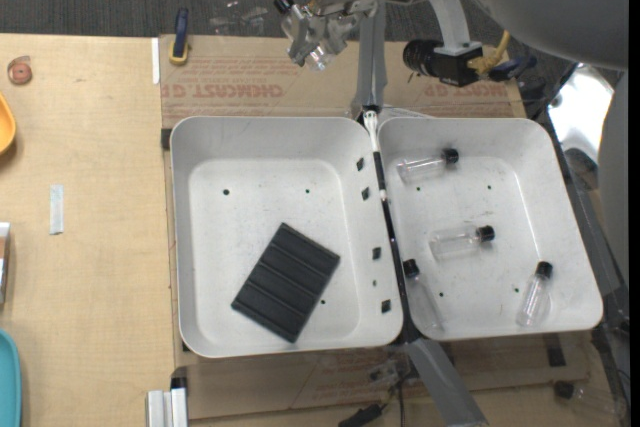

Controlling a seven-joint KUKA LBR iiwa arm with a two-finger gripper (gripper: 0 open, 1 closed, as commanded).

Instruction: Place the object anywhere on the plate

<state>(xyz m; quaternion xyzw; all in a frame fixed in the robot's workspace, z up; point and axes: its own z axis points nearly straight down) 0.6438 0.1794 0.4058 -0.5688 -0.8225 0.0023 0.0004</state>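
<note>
The black ribbed plate (287, 281) lies tilted on the floor of the left bin (200, 140), toward that bin's near edge. Three clear capped vials lie in the right bin (545, 155) beside it: one (428, 165) toward the far side, one (462, 241) near the middle, one (535, 293) in the near right corner. The gripper (318, 33) hangs above the cardboard beyond the left bin's far right corner; it seems to carry nothing, but whether its jaws stand apart or together I cannot tell.
</note>
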